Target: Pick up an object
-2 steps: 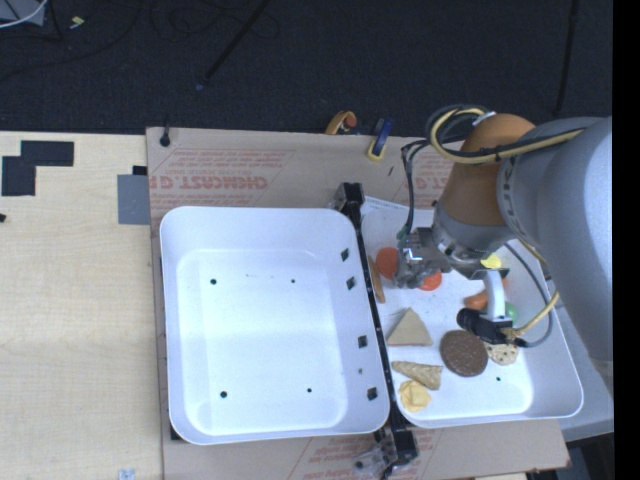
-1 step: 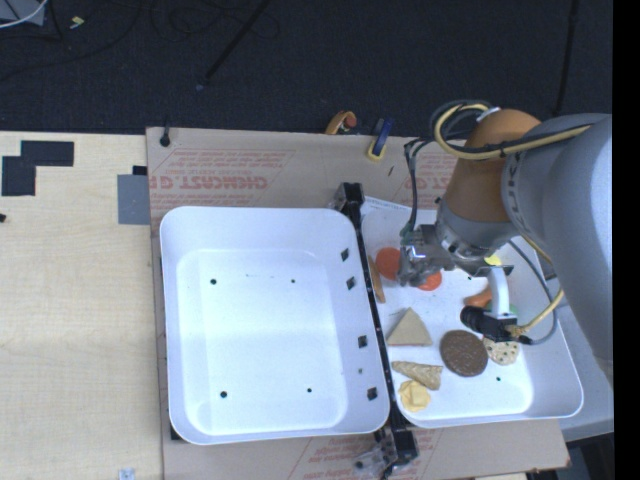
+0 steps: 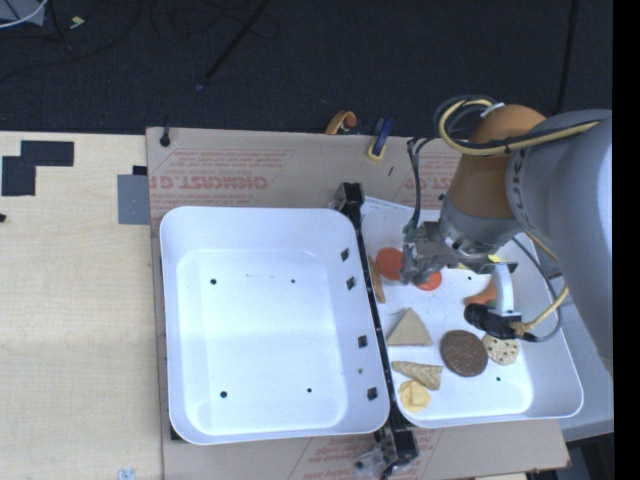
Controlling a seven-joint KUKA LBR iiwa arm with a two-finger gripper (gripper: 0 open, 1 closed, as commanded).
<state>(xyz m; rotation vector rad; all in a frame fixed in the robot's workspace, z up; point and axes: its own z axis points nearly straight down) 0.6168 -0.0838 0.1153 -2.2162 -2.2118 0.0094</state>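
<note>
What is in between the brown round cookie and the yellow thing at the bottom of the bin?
In the camera view, a tan wedge-shaped piece lies between the brown round cookie and the small yellow piece, on the right bin's floor.

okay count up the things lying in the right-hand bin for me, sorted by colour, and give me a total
Red or orange: 3, a red piece left of the gripper, a red piece under it, an orange piece
Tan or yellow: 3
Brown: 1 disc
Speckled pale: 1
Total: 8
</note>
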